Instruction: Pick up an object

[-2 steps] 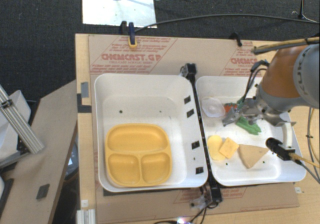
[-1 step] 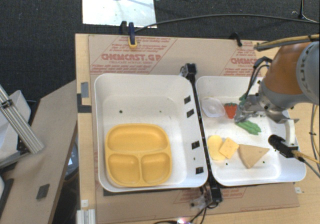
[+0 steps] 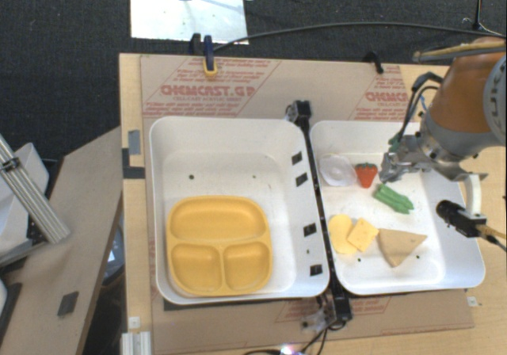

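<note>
Just below the gripper (image 3: pixel 394 168), a green object (image 3: pixel 394 198), right bin (image 3: pixel 463 270).

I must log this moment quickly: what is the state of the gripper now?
Gripper: it cannot be told; it hovers in the right bin just above the green object.
</note>
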You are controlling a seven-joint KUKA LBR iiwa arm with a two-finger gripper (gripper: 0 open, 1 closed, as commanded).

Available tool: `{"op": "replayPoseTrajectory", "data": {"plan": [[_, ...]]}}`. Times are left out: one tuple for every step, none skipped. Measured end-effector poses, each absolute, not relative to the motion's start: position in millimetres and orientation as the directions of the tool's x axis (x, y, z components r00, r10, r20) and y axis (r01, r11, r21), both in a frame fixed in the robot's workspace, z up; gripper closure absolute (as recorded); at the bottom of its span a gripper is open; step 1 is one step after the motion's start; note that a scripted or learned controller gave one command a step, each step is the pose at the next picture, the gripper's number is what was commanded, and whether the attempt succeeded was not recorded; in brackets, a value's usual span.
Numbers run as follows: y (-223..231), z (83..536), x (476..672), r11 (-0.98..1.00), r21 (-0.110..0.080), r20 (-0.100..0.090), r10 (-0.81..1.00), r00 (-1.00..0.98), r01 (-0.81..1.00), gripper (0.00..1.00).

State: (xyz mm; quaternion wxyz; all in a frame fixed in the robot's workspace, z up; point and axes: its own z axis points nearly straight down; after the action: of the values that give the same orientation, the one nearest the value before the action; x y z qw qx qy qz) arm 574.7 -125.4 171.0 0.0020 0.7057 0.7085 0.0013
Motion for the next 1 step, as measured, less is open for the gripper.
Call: {"op": "replayPoseTrajectory", "data": {"plan": [[-125.6, 224.9, 576.3, 0.004, 0.007, -0.001, 1.0, -0.004, 1.0, 1.0]]}}
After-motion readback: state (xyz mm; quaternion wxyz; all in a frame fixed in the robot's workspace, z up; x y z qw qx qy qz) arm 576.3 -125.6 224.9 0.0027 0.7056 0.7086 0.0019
